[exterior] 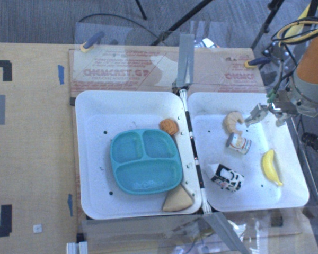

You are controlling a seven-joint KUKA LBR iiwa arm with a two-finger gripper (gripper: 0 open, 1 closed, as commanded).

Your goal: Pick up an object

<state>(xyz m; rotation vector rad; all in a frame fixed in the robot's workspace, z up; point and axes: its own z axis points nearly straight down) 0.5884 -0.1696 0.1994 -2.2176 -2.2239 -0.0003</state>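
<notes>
Two shallow white bins sit side by side on the bench. The left bin holds a teal divided plate near its middle, a small orange round piece just beyond the plate's far right corner, and a tan wedge at the plate's near right corner. The right bin holds a pale beige curled piece, a small can-like item lying tilted just below it, a black-and-white toy nearer the front, and a yellow banana by the right wall. The banana is short, curved and bright yellow, lying lengthwise and apart from the others. The gripper hangs over the far right part of the right bin, its jaws spread apart with nothing between them, near the beige piece but not touching it. The bench top is light wood with blue tape marks and black corner marks; clear sheets with red lettering lie behind the bins, and grey carpet with black stand legs shows beyond.
</notes>
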